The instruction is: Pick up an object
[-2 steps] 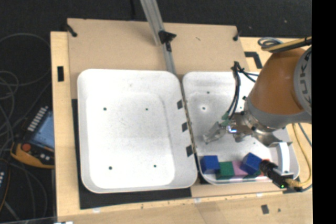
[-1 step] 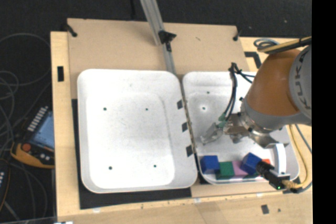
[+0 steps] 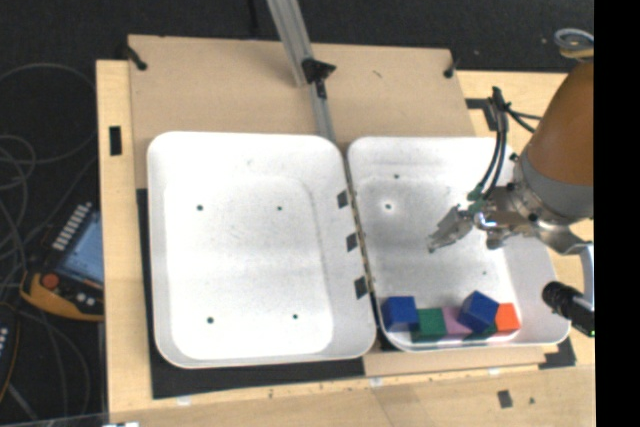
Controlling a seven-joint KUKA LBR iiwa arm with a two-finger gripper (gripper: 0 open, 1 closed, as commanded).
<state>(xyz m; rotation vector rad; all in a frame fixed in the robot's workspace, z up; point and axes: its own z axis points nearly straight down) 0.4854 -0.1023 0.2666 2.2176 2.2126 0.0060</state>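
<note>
Several small blocks lie in a row along the front wall of the right bin [image 3: 420,165]: a blue block [image 3: 400,310], a green block [image 3: 431,323], a pale purple block [image 3: 456,323], a second blue block [image 3: 480,309] and an orange block [image 3: 507,317]. My gripper [image 3: 455,233] hangs over the middle of the right bin, behind the row and apart from it. Nothing shows in its grasp. The grey arm with its orange band [image 3: 565,130] comes in from the right.
The left bin [image 3: 250,245] lies beside the right one, with small clips [image 3: 352,240] along the shared edge. A slanted metal rail [image 3: 285,5] stands at the back. Cables and a handheld pendant [image 3: 70,260] lie off the bench to the left.
</note>
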